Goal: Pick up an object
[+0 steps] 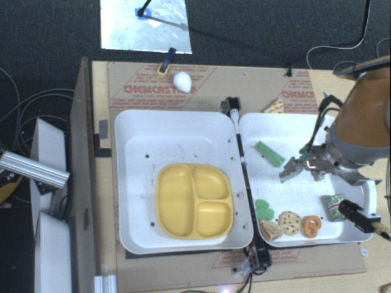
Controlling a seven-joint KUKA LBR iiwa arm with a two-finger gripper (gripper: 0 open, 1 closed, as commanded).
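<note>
Right bin [305, 122] is the landmark. Gripper [302, 166] hangs over its middle, arm coming in from the bin's right side. Jaws look spread, nothing between them; the angle is poor, so that's a judgement.

Likely targets all sit inside the right bin. Green stick [269, 153], flat, lies toward the bin's back-left, just beside the gripper and apart from it. Along the bin's front edge: green leafy piece [264, 209] in the front-left corner, then a cracker wedge [272, 229], a chocolate-chip cookie [289, 222], and an orange pretzel [311, 226]. A small green-wrapped box [333, 207] sits toward the bin's front right.

All look like toy food: light, stiff, smooth, probably slippery, not fragile. Green stick is the nearest pick; take it across its narrow width, at mid-length. The cookie and cracker touch, so they're awkward to separate.

Left of the right bin, the other bin holds a yellow divided plate [194, 200].
</note>
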